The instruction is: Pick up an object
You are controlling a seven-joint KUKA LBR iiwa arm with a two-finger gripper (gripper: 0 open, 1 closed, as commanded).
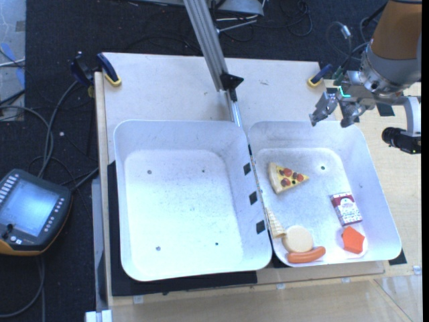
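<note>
Gripper (337, 113) hovering above the far rim of the right bin (375, 180), fingers apart and nothing between them, well clear of every candidate below. Poised high, probably for a survey or a descent not yet begun. All pickable items gathered in the right bin: pizza slice (287, 178) near the middle, lying flat with its point toward the bin's right side; small red carton (346, 208) nearer the right wall; orange block (353, 239) just in front of that; round tan biscuit (299, 238) and sausage (306, 254) touching or nearly so at the near edge (awkward for a clean pinch, likely). Thin pale strip (273, 223) lying along the inner wall, hard to identify. Left bin (134, 146) beside it, sharing the middle seam. Carton label showing a white panel, too small to read. Handheld pendant (27, 210) resting on the dark floor at left, screen lit but illegible.
</note>
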